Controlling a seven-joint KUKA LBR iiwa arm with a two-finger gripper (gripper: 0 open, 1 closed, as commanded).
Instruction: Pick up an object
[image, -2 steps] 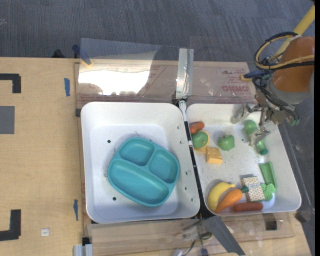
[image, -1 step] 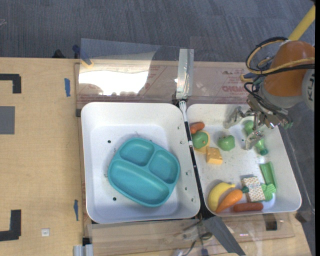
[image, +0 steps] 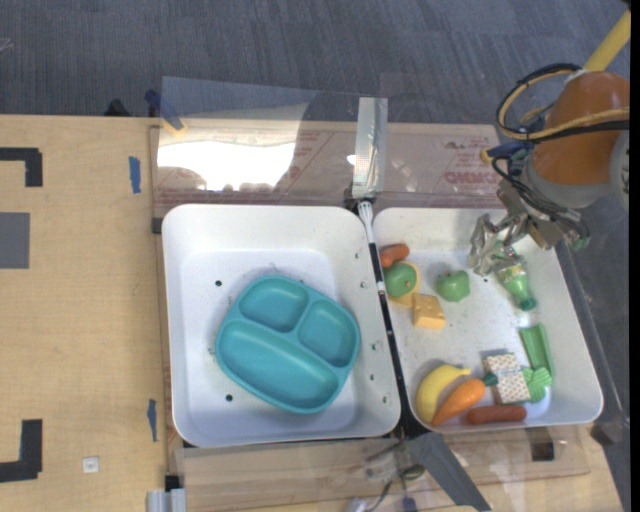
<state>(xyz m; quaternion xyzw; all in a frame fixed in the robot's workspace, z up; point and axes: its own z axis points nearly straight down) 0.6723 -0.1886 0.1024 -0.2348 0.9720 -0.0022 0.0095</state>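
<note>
My gripper (image: 496, 250) hangs over the back right part of the right bin (image: 575, 300), under the orange wrist band. Just in front of it lies a small green bottle-shaped toy (image: 518, 289), touching or nearly touching the gripper's tip. A green round fruit (image: 453, 286) sits a little to the gripper's left. Further left are a yellow-green apple (image: 401, 280), an orange-red piece (image: 393, 254) and a yellow cheese wedge (image: 429, 311). Nothing is visibly lifted off the bin floor.
At the right bin's front lie a banana (image: 436, 388), a carrot (image: 460, 398), a red sausage (image: 495, 414), a patterned box (image: 505, 372) and a green cucumber (image: 535, 345). The left bin (image: 190, 300) holds a teal divided plate (image: 290, 342).
</note>
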